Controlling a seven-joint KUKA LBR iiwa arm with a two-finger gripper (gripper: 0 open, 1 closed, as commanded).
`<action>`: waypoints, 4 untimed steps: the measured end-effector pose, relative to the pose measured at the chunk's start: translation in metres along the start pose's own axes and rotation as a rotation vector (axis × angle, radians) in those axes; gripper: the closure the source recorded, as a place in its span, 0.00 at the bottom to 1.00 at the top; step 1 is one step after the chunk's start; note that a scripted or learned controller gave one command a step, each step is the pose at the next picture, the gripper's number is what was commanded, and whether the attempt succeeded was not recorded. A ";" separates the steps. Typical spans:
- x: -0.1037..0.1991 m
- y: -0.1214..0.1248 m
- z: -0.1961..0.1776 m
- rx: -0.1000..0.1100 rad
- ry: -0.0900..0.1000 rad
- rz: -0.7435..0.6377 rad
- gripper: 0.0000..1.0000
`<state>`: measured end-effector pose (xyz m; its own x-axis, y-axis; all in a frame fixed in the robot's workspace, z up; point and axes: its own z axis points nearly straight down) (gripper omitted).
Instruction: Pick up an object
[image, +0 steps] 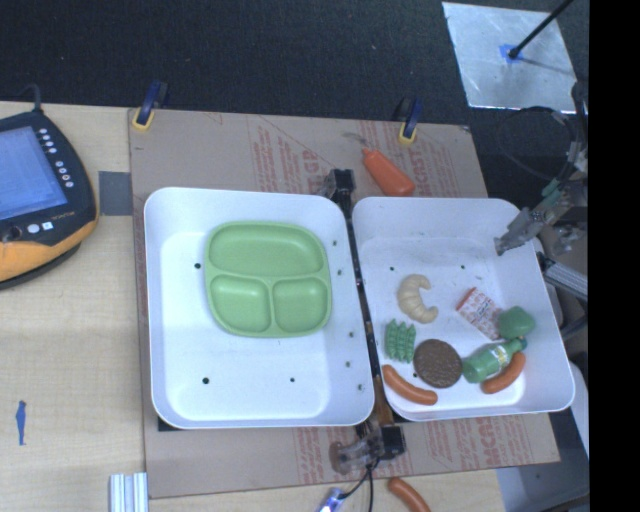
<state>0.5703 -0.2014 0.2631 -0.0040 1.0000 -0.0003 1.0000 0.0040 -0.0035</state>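
The right bin (450, 215) holds a cream croissant (417, 298), a green ridged piece (400, 341), a brown round cookie (437, 363), a sausage (408, 385), a green bottle (494, 359) lying on another sausage (508, 375), a green lump (517, 322) and a red-and-white packet (479, 309). My gripper (518, 232) hangs at the bin's upper right edge, above and to the right of the packet, with nothing visibly held.
The left bin (165, 300) carries a green divided plate (268, 277). An orange carrot (387, 172) lies on the cardboard behind the bins. A teach pendant (40, 195) rests at far left. Another sausage (410, 492) lies in front of the bins.
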 end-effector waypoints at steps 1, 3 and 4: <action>0.079 0.085 0.129 0.005 0.001 -0.002 0.00; 0.095 0.016 0.171 0.001 -0.001 0.000 0.00; 0.094 0.016 0.161 0.002 -0.003 -0.003 1.00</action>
<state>0.5857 -0.1071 0.1020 -0.0068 1.0000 -0.0029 1.0000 0.0068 -0.0060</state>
